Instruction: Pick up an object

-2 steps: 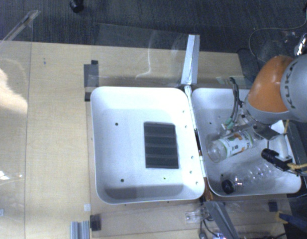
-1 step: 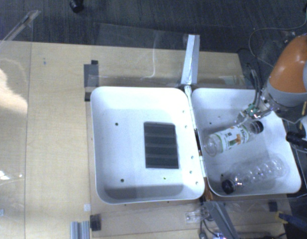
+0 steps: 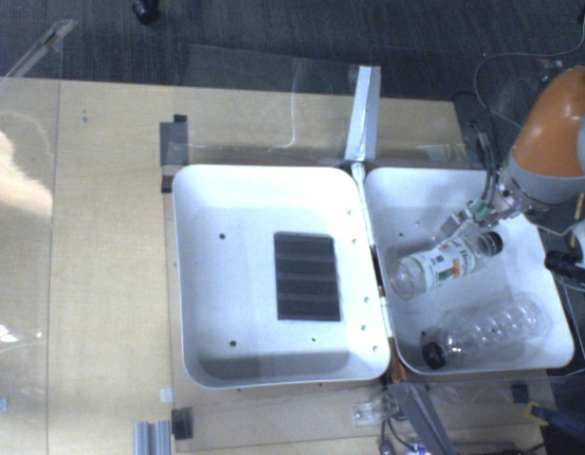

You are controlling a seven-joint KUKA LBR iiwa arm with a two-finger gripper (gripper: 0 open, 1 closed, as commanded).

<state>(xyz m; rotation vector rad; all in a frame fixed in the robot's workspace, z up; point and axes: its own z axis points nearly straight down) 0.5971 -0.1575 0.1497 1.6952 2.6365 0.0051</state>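
In the right bin (image 3: 406,192) a clear bottle with a white and green label (image 3: 442,264) lies on its side, its black cap (image 3: 490,245) pointing right. A second, fully clear bottle (image 3: 486,332) lies along the bin's front wall, its black cap (image 3: 433,354) to the left. A dark ribbed rectangular block (image 3: 306,276) lies flat in the middle of the left bin (image 3: 207,254). My gripper (image 3: 474,215) hangs over the right bin, just above and behind the labelled bottle's cap end. I see nothing held in it.
The arm's orange band (image 3: 556,133) looms over the right bin's back right corner. A metal divider strip (image 3: 362,112) runs back from the seam between the bins. Cables lie right of the bench.
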